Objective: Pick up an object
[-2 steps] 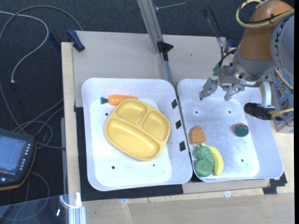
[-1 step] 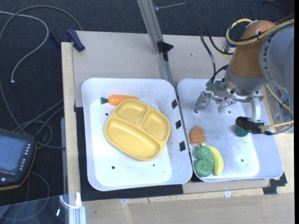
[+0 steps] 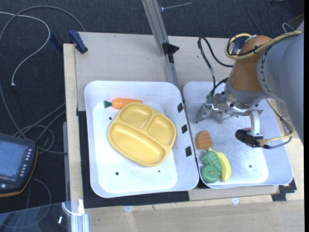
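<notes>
Here, toy waffle [image 3: 204, 140] just below the fingers [image 3: 206, 112], their grip state unclear.

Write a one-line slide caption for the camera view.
Gripper over right bin near toy food; yellow tray in left bin.

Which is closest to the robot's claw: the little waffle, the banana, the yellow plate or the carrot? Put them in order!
Measured from the gripper in the right bin:
1. Waffle, just below it, same bin.
2. Banana, lower in that bin.
3. Yellow plate, left bin's middle.
4. Carrot, left bin's top.
</notes>
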You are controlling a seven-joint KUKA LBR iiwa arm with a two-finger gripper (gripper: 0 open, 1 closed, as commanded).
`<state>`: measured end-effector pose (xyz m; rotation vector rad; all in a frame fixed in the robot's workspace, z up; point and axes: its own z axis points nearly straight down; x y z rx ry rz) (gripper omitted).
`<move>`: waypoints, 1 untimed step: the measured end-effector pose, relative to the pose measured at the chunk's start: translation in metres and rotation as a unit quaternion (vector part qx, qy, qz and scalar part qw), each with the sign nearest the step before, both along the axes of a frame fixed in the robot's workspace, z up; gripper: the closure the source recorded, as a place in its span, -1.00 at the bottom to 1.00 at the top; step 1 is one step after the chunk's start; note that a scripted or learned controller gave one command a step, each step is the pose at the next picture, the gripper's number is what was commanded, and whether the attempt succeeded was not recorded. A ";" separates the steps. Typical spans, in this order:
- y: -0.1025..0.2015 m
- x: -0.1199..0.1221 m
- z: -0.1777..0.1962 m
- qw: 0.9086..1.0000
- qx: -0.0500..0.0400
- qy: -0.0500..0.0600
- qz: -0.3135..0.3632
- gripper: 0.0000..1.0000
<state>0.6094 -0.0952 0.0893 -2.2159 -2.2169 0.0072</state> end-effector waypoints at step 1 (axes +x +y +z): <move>0.000 0.003 0.015 1.000 0.000 -0.004 0.000 1.00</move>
